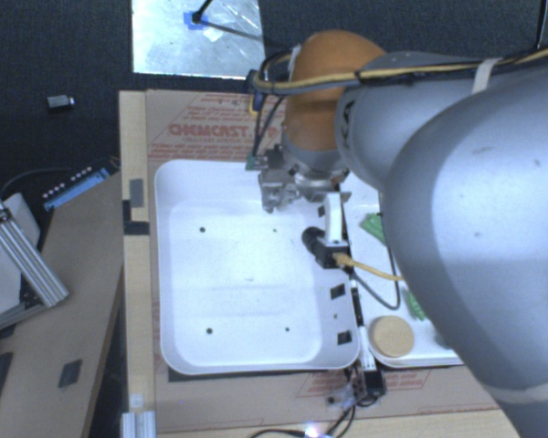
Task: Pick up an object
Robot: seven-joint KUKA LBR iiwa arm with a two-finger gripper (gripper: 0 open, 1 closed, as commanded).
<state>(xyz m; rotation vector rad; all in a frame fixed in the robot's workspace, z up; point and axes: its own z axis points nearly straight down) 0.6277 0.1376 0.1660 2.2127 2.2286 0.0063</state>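
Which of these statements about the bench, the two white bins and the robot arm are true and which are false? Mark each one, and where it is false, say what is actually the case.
1. The gripper is above the far edge of the left bin. True.
2. A round tan disc lies in the right bin, near its front edge. True.
3. The round tan disc is held between the gripper's fingers. False: the disc lies in the right bin, well apart from the gripper.
4. The band above the wrist is blue. False: it is orange.
5. Green items lie in the right bin. True.
6. The bins are black. False: both are white.
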